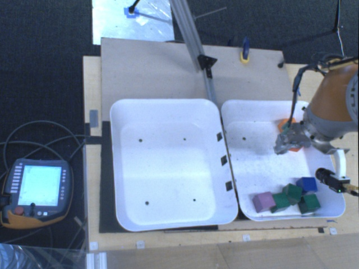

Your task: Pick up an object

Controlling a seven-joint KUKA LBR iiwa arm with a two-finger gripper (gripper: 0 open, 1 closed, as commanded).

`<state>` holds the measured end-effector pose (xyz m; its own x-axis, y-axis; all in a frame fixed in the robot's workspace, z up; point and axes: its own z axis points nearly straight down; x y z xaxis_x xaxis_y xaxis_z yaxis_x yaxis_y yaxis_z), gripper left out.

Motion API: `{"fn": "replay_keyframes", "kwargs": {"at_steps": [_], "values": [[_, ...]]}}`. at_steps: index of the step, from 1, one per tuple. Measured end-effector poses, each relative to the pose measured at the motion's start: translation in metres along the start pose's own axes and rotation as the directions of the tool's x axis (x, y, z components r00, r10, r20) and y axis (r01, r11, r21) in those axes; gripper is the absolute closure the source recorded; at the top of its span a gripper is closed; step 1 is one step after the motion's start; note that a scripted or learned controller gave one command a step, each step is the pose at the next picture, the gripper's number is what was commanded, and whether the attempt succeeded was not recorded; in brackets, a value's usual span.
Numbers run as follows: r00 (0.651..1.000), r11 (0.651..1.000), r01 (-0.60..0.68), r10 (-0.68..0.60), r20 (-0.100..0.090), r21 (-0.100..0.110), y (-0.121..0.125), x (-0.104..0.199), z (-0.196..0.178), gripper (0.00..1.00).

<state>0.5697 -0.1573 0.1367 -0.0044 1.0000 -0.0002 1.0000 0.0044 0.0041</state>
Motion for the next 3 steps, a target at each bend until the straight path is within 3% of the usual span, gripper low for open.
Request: {"fn": "replay_keyframes", "kwargs": {"at_steps": [3], "values": [[1.000,1.000,0.001,-0.001,0.002,-0.004,-0.009,-0.006,-0.154,1.00]]}}
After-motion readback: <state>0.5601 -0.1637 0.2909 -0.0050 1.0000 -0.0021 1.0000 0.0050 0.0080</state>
